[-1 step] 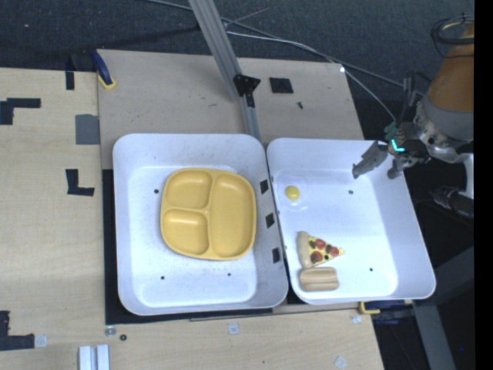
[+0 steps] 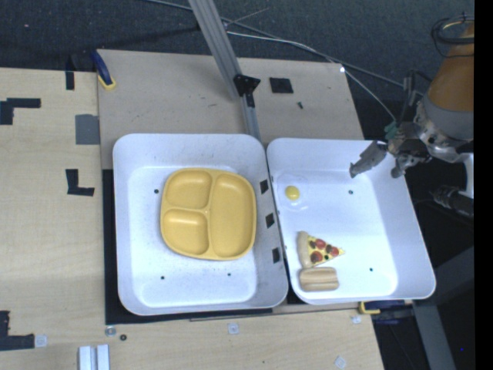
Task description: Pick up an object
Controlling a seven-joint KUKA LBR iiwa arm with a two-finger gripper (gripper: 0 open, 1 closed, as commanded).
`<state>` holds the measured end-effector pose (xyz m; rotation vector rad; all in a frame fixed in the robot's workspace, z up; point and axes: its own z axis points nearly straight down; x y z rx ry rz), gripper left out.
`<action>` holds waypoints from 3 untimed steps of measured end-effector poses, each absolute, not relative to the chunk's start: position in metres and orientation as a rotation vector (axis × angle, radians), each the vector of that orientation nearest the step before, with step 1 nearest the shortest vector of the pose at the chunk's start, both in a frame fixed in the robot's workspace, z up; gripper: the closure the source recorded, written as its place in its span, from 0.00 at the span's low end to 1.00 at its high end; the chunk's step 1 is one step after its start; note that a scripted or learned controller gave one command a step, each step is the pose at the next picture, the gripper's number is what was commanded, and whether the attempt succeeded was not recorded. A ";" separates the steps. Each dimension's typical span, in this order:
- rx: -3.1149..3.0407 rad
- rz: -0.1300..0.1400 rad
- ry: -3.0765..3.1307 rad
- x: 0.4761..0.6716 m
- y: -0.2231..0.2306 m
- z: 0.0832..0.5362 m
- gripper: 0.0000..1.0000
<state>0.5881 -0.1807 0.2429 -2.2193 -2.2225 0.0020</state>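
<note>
nearest the camera, at the front of the right bin [image 2: 400, 230], lies a tan bread roll [image 2: 318, 279], and touching it just behind is a toy pizza slice [image 2: 317, 249] with red dots on its yellow top. further back, near the bin's left wall, sits a small round yellow piece [image 2: 293, 193], well apart from the other two. any of these three could be the object i pick up; none is lifted, all rest flat on the bin floor.

my gripper [image 2: 379, 159] hangs over the back right corner of that bin, above the rim, well away from all three pieces. its two fingers look spread apart, one dark finger [image 2: 367, 160] reaching out toward the bin's middle, and nothing sits between them. so the grasp is not yet begun: i judge the task to be at its start, with the approach, the descent, the closing and the lift all left to do.

the left bin [image 2: 139, 284] holds a yellow divided plate [image 2: 208, 213], lying flat in its middle, touching neither wall. it is far from my gripper and looks too broad for an easy pinch.

both bins sit side by side on the bench [image 2: 46, 230], and a grey pole [image 2: 219, 33] slants in from the top, ending just behind where the bins meet.
</note>
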 end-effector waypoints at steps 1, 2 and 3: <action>-2.216 0.007 -2.220 0.591 -0.177 0.179 0.00; -2.216 0.009 -2.219 0.592 -0.176 0.114 0.00; -2.221 0.002 -2.225 0.592 -0.176 0.085 0.00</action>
